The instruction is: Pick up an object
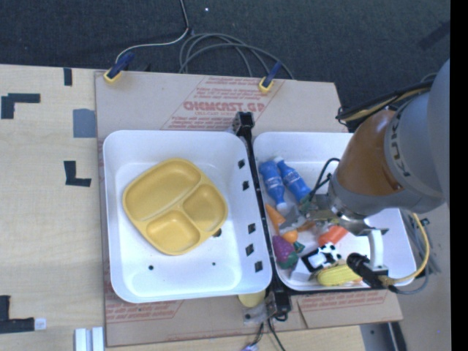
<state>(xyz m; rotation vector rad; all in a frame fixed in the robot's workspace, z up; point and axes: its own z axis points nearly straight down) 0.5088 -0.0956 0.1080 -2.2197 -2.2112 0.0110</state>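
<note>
Right bin (398,148) crowded near divider, open floor at far edge; gripper (301,218) among toys, grip state unclear.

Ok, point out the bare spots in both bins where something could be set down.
Left bin: bare floor along its near edge, below the yellow divided plate, and a strip between the plate and the central divider. Right bin: crowded, with the blue bottles, toys and arm over it.
</note>
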